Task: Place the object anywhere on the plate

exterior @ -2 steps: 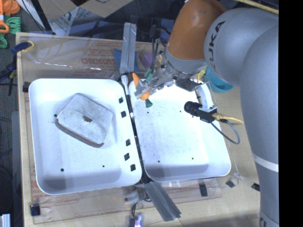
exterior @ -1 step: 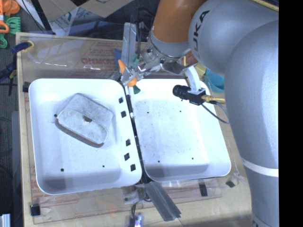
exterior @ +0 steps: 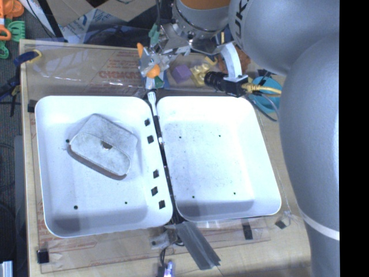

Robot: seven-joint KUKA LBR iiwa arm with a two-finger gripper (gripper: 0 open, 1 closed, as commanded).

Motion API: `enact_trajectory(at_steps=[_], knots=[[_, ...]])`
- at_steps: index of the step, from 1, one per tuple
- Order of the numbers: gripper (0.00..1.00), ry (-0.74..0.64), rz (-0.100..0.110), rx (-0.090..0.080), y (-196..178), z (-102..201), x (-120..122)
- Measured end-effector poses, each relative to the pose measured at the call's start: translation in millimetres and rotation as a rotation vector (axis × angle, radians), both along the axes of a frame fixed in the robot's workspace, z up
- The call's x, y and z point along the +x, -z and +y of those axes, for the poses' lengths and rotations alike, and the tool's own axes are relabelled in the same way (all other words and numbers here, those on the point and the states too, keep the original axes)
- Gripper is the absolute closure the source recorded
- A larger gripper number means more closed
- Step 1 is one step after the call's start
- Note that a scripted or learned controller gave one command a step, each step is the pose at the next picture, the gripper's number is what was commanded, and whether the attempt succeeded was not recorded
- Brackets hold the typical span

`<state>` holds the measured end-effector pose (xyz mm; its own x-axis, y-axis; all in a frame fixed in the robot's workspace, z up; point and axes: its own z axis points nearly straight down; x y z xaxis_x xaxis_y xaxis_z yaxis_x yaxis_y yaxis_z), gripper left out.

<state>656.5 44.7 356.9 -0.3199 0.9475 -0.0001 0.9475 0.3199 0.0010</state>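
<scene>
A grey, rounded rectangular plate [exterior: 102,145] lies tilted in the left bin [exterior: 57,212], with a small dark mark at its middle. My gripper [exterior: 152,68] hangs over the back edge of the bench, just above the gap between the two bins and well away from the plate. A small orange piece [exterior: 152,71] shows at the gripper's tip, amid metal and green parts. I cannot tell whether that piece is an object in the gripper or part of it.
The right bin [exterior: 253,201] lies under the big grey arm [exterior: 300,51]. Behind the bins sit a purple block [exterior: 181,73], a yellowish object [exterior: 202,71] and a blue thing [exterior: 266,104] by black cabling. Colourful items lie on the floor at far left.
</scene>
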Motion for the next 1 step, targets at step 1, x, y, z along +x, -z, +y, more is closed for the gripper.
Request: enact_trajectory(at_steps=[1], knots=[[1.00, 0.073, 0.003, -0.002, 6.3, -45.1, -48.0]])
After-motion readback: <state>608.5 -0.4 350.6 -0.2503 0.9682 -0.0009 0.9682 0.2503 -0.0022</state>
